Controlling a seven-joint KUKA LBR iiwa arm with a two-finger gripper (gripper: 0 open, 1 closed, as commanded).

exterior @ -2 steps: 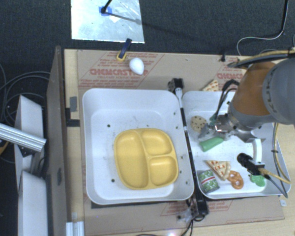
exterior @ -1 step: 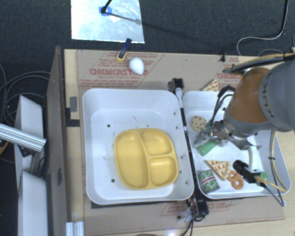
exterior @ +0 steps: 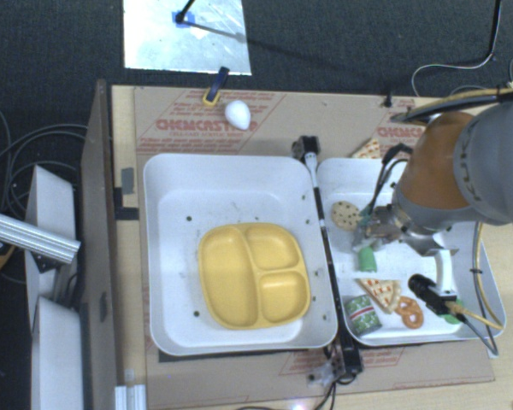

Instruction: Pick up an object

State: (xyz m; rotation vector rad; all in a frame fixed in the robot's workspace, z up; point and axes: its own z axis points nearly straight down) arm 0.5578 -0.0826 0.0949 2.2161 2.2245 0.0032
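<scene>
End effector low over the middle of the right bin, wrist bulk above it. Whether it is spread or pressed together: cannot tell, the arm hides it.

Nearest thing: a small green piece just beside the end effector on the near side, possibly touching it. It is not visibly gripped. Likely target.

Next out: a cookie near the bin's left wall. A pizza slice toward the front edge, a pretzel beside it, and a green-and-white can in the front-left corner.

Further out: the left bin holds a yellow divided plate. A white egg sits on the cardboard behind that bin.

Judgement on the step: closing on the green piece.
- Centre over it, not on its edge. It is small and would likely squirt sideways from an off-centre pinch.
- Go down fully to the bin floor before closing.
- Lift straight up. The cookie and pizza slice are near enough that a sideways drag could nudge them.
</scene>
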